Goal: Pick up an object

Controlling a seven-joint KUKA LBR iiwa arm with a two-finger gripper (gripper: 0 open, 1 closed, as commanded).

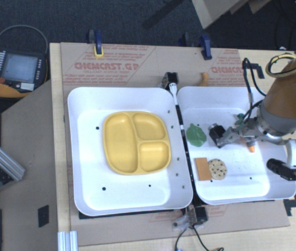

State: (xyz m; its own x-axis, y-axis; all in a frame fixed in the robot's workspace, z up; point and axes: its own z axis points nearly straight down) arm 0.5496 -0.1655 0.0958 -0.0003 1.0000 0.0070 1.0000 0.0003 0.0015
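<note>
1. Green object (196,135), a small leaf-like piece, lies in the right bin (231,192) near that bin's 9 o'clock wall; it is the nearest candidate for the pick.
2. Arm (286,101) reaches in from 3 o'clock, and its hand (216,136) sits low over the right bin, dark fingertips aimed toward 9 o'clock. Whether the fingers stand apart or together I cannot tell; nothing is visibly between them.
3. From the hand, the green object lies at 9 o'clock, just beside the tips; touching or slightly apart is unclear.
4. At about 6 o'clock from the hand lie a speckled round cookie (218,169) and, touching it on the 9 o'clock side, a tan wafer (202,169). A small orange bit (251,148) lies under the wrist.
5. Left bin (85,156) holds a yellow divided plate (136,141), well apart from the hand.
6. Judgement: the step is closing in on the green object. To do it well, centre the fingers over it, keep off the bin wall at 9 o'clock, descend fully before closing, then lift straight.
</note>
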